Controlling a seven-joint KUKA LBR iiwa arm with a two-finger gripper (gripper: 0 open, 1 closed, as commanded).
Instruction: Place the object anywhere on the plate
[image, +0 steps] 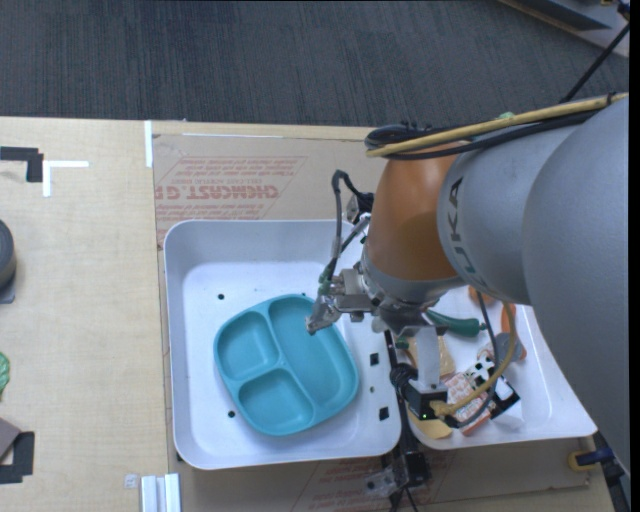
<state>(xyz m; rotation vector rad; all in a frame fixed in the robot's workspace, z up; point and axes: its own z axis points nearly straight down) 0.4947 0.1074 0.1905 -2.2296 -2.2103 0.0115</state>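
You see one blue plastic plate with three parts (285, 375) in the left white bin (190, 300); the tool (318, 322) hangs over its edge; you cannot tell its grip.

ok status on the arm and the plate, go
Gripper low over the blue plate's right rim. Plate sits in the left bin, compartments bare. Mixed items lie in the right bin, partly behind the arm.

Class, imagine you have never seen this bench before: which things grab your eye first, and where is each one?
The big grey arm with its orange band dominates, reaching in from the right over the two shallow white bins. Next comes the teal plastic plate with three compartments, lying flat in the left bin, with the claw poised over its upper right edge. A jumble of small objects sits in the right bin beneath the arm.
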